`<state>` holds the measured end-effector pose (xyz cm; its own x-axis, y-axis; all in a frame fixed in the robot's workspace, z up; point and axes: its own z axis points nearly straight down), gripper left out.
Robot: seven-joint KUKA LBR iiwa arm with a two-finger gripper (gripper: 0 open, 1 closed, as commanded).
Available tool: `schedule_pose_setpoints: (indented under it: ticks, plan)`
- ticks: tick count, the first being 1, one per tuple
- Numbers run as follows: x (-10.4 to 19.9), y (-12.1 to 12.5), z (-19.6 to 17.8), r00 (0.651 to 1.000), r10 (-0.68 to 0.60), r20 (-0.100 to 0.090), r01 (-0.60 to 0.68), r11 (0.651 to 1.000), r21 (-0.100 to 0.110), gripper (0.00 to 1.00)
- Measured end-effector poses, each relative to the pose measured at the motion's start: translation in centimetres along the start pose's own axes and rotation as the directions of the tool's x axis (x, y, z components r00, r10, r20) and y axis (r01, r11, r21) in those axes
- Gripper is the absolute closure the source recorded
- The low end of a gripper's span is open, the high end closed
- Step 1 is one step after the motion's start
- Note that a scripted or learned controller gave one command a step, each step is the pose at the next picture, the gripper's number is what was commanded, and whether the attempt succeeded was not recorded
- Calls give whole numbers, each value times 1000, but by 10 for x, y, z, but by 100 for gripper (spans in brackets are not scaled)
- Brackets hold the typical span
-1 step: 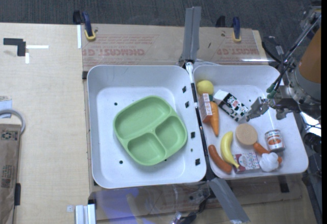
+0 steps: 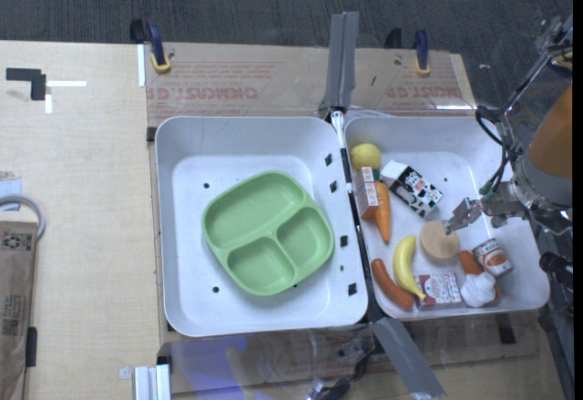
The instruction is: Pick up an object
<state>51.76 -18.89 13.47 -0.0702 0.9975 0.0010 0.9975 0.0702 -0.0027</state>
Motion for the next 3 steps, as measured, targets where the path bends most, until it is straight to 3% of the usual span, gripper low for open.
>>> schedule_pose_setpoints:
  ticks: [1, 2, 3]
  plan:
    - [-16, -42, 44, 990, -139, 0, 139, 990, -1, 0]
    - [-31, -41, -113, 977, -214, 3, 214, 977, -4, 0]
    - [1, -39, -180, 989, -150, 3, 150, 989, -3, 0]
